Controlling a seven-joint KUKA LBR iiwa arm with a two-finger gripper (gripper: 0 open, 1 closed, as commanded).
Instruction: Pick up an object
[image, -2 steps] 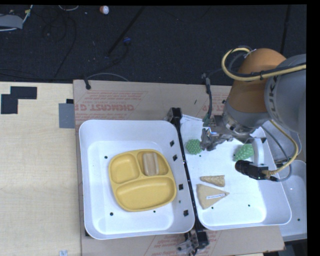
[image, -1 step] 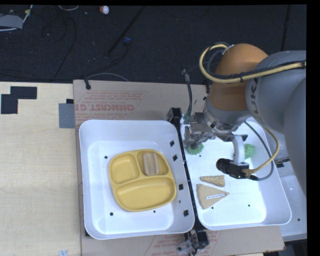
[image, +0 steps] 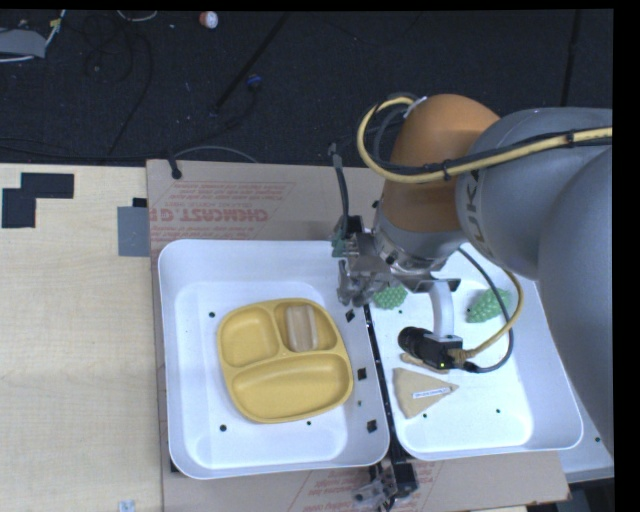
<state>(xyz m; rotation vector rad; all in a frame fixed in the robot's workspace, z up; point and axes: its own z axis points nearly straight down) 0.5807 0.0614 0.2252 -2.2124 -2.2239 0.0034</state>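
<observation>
My gripper (image: 352, 285) hangs low over the wall between the two bins, near their far end. Just to its right, in the right bin (image: 540, 430), lies a small green knobbly object (image: 389, 296), partly hidden by the wrist. A second green knobbly object (image: 487, 305) lies farther right. A tan wedge with a white label (image: 420, 391) rests on the near part of that bin. In the left bin (image: 190, 400) sits a yellow divided tray (image: 285, 375) with a beige block (image: 300, 327) in its upper right compartment.
The grey arm with its orange band (image: 440, 150) covers the far right of the right bin. Both bins stand on cardboard (image: 240, 205) on a pale wooden bench (image: 70, 330). Bare white floor shows around the yellow tray and near the right bin's front.
</observation>
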